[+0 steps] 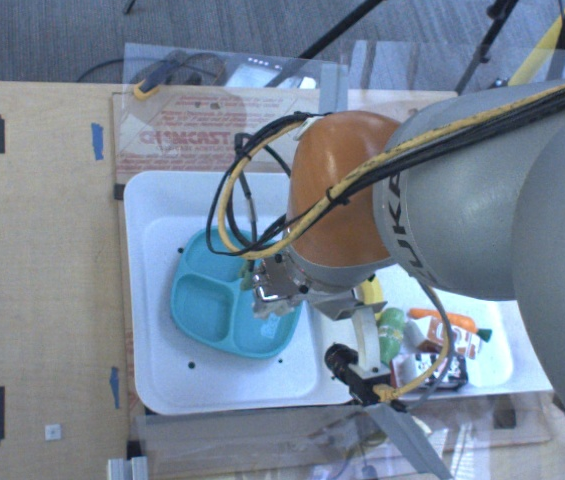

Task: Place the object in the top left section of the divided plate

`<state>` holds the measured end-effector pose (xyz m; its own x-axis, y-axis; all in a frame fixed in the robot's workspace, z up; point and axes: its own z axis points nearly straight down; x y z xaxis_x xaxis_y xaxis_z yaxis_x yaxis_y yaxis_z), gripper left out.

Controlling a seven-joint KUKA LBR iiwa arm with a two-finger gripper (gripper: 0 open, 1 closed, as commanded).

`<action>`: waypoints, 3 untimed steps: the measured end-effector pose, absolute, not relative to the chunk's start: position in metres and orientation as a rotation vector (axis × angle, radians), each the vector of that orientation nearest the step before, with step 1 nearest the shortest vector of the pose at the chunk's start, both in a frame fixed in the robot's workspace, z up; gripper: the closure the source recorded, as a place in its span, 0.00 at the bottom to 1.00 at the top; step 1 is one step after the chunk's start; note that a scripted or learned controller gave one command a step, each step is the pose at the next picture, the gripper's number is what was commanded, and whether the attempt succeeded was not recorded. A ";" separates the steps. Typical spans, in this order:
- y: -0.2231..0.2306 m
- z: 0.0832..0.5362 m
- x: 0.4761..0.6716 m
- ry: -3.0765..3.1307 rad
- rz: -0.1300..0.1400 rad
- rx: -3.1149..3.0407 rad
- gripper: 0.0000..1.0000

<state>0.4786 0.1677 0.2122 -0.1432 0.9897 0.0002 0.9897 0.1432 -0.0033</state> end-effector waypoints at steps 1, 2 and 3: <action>0.159 0.145 0.479 -2.307 0.004 -2.129 1.00; 0.180 0.299 0.479 -2.454 0.001 -1.962 1.00; 0.209 0.249 0.479 -2.574 0.003 -1.798 1.00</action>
